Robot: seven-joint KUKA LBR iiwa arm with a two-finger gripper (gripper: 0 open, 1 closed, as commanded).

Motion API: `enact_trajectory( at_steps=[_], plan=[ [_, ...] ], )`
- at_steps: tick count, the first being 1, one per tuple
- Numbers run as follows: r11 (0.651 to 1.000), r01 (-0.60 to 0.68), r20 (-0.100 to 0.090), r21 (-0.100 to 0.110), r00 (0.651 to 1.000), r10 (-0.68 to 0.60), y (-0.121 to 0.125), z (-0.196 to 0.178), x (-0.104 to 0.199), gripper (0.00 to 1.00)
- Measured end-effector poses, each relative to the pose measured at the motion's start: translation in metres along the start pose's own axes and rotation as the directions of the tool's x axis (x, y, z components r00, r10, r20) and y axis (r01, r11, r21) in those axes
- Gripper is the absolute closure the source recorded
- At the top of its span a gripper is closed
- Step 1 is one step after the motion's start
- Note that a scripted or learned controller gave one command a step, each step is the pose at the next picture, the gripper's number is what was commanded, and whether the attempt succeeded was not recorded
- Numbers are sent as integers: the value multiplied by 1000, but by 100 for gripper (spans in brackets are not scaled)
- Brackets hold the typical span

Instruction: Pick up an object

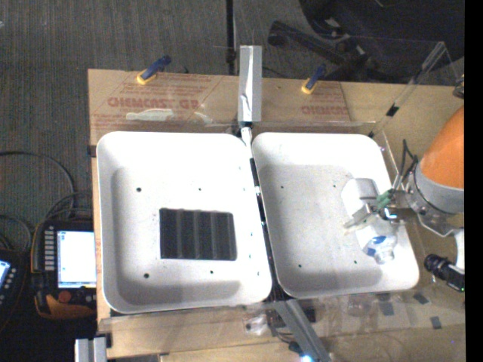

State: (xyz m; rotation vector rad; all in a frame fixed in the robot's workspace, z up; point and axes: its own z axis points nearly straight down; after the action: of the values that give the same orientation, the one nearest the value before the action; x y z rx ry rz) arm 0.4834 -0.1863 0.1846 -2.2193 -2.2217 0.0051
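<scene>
Over right bin (302,277), gripper (367,219) hangs beside a small clear object (379,248); grip state unreadable. Probably plastic, so center over it, descend straight, close slowly.

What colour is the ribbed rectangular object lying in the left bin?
Black, with darker lengthwise ribs: the ribbed rectangular object, seen in the camera view.

The arm (445,164) comes in from 3 o'clock. Its orange band sits at the edge, with the grey wrist just below it. The pincer (367,216) sticks out toward 9 o'clock, tilted a little down. It is small and blurry.
</scene>
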Motion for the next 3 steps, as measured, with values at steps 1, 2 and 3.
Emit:
enact_trajectory(
  at_steps=[1, 2, 3],
  plan=[
    [1000, -15, -3, -1, 1000, 15, 55, 31, -35, 0],
    [998, 63, -8, 0, 998, -63, 77, 85, -27, 0],
    [998, 65, -10, 2, 998, -65, 77, 76, -25, 100]
  ],
)
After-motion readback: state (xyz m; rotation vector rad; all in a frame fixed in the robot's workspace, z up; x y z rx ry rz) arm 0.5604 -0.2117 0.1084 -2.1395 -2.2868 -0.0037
